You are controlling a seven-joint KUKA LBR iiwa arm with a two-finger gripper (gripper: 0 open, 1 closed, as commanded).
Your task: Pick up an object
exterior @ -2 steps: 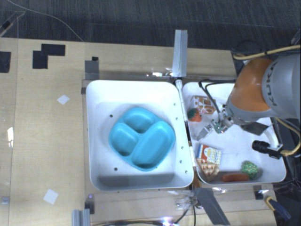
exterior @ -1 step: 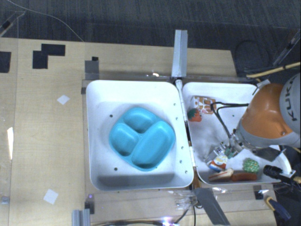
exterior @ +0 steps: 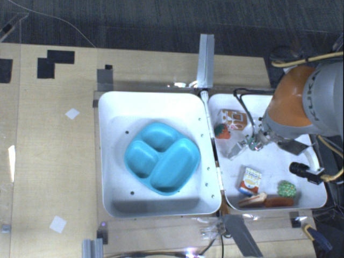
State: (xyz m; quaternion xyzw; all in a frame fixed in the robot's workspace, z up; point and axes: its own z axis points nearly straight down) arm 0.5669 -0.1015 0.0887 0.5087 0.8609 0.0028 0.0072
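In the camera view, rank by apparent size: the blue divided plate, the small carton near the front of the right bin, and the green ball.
1. Blue divided plate, by far.
2. Small carton.
3. Green ball, only slightly smaller.

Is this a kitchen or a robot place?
Probably a robot test lab, not a kitchen. A grey robot arm with an orange band reaches over two shallow white plastic bins on a wooden bench. One bin holds a blue divided plastic plate.

Grey arm (exterior: 325, 98), orange band (exterior: 287, 104) (glossy), black cables (exterior: 243, 104)
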